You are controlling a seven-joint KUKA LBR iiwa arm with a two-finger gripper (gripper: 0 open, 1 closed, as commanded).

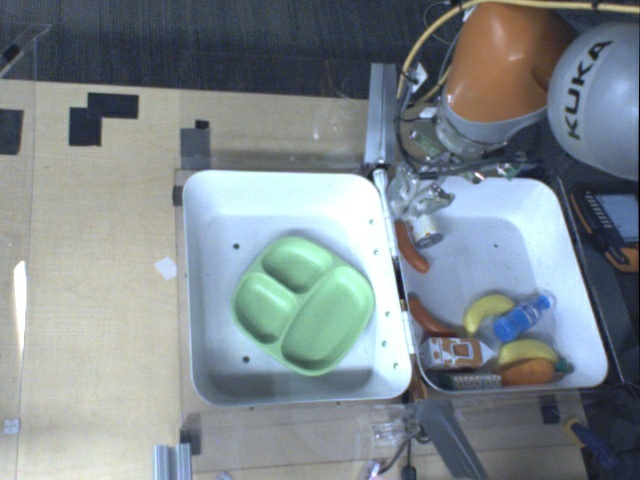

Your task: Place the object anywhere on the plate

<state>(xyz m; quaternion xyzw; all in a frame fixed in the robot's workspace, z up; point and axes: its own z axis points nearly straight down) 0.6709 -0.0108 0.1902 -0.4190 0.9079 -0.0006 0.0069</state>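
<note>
The gripper (420, 216) is hanging over the right bin's (520, 208) left wall, directly above a red sausage (412, 250); whether it is gripping is impossible to tell. The green plate (305, 303) is sitting in the left bin (215, 268), well apart.

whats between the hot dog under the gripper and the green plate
In the camera view, the two bins' adjoining white walls lie between the hot dog and the green plate, plus bare floor of the left bin.
</note>
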